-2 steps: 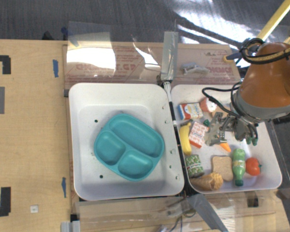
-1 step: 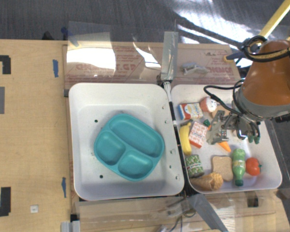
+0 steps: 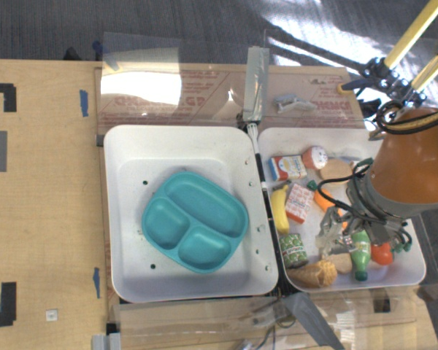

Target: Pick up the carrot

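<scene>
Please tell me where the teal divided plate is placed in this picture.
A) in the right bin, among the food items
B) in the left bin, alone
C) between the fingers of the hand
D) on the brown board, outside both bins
B: the teal divided plate lies flat on the floor of the left bin with nothing else beside it, while the food items are crowded in the right bin.

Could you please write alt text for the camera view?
The end effector hangs low over the toy food in the right bin, close to the carrot. A teal divided plate sits in the left bin.
</scene>
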You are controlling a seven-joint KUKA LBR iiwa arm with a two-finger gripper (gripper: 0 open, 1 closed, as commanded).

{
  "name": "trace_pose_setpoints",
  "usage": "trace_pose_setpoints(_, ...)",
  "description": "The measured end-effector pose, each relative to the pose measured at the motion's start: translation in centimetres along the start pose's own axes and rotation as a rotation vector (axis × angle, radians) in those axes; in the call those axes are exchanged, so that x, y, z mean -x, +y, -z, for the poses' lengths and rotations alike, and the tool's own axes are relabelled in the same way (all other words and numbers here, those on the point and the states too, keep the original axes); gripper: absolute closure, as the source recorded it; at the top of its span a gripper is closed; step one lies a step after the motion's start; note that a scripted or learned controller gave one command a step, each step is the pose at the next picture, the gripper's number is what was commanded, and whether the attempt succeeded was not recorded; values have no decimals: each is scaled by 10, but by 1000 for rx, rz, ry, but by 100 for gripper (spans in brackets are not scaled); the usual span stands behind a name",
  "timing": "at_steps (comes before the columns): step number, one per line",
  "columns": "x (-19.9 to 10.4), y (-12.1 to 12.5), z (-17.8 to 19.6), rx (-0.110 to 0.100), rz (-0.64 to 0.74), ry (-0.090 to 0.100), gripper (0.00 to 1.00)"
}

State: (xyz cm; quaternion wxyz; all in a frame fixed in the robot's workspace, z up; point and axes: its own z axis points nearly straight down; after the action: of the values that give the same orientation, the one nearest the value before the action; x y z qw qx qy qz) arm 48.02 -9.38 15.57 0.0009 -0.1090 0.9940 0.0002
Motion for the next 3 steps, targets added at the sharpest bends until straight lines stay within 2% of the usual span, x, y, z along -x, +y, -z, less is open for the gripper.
trace_pose_setpoints(1, 51, 55, 44, 0, -9, -9, 100)
trace_pose_setpoints(2, 149, 37, 67, -1, 180, -8, 100)
trace_pose_setpoints(3, 160, -38, 135, -6, 29, -13, 100)
